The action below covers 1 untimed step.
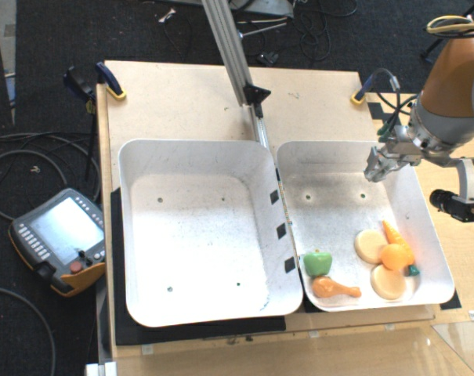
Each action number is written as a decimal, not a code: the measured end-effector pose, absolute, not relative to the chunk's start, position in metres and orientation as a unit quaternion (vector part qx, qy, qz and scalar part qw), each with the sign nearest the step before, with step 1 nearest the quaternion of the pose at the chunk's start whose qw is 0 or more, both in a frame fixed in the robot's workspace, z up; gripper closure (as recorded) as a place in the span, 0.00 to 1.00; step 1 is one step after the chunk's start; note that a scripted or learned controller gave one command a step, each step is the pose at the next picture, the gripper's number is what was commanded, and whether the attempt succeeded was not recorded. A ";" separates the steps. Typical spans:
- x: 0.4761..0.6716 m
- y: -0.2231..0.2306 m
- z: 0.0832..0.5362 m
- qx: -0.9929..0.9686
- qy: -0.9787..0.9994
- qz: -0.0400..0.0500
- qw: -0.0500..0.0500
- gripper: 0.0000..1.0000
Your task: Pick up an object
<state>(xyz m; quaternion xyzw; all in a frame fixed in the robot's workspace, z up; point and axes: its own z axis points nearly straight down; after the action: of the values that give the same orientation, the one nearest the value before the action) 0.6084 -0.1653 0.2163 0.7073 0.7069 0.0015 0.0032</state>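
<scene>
The gripper (377,169) hangs over the far right side of the right bin (331,171); I cannot tell how it stands. The toy foods lie in this bin's near right corner: a green apple (318,262), an orange (396,256), two pale round slices (370,246).

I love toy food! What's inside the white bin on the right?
In the right bin, near its front edge: a green apple, an orange drumstick, two pale round slices, an orange fruit and a carrot. The orange covers parts of the slices.
</scene>
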 end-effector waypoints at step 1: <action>0.609 -0.165 0.244 0.706 0.708 0.001 0.002 1.00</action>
<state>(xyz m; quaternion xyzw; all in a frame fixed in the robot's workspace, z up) 0.6095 -0.1653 0.2442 0.7063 0.7079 0.0011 0.0022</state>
